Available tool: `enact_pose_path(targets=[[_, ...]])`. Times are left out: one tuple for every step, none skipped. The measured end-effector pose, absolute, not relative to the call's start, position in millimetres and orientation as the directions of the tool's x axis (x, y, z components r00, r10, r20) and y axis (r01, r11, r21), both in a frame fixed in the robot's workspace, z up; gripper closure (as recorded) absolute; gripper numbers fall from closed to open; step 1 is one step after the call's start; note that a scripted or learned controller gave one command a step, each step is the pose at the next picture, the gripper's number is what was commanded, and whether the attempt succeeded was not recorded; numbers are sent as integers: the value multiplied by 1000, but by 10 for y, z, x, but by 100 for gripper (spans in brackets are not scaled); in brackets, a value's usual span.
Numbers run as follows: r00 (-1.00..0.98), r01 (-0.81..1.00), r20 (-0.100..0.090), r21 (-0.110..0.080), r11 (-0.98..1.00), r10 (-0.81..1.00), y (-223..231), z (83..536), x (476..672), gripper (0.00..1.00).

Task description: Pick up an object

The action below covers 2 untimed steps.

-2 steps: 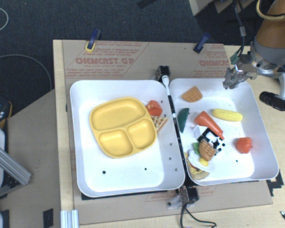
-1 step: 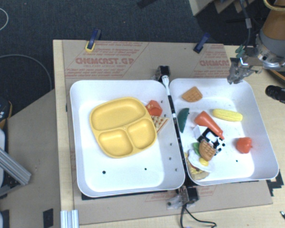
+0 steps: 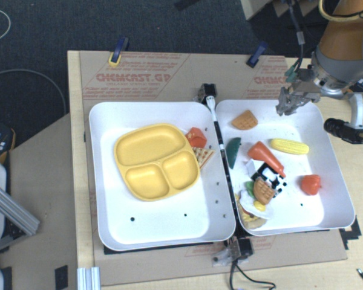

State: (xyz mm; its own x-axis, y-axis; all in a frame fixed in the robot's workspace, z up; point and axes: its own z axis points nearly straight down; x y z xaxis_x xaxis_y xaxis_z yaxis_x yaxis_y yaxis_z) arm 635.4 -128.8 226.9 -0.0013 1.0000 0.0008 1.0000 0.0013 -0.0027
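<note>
Hovering claw point(image 3: 288, 106) above right bin point(image 3: 333, 162)

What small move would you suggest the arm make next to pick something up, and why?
Probably a short move down and toward the near side of the right bin, to bring the gripper over the corn cob. The gripper sits above the bin's far edge with nothing under it, and the corn cob lies close by with bare white floor around it, apart from the carrot.

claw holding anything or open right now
Claw: above the far edge of the right bin, nothing seen in it; open or closed cannot be told.
</note>
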Motion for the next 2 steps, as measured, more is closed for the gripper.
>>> enact_pose_path(targets=[[-1, 1000, 1, -3, 1, 1000, -974, 2224, 5973, 100], [-2, 1000, 2, -4, 2, 1000, -619, 2314, 5669, 100]])
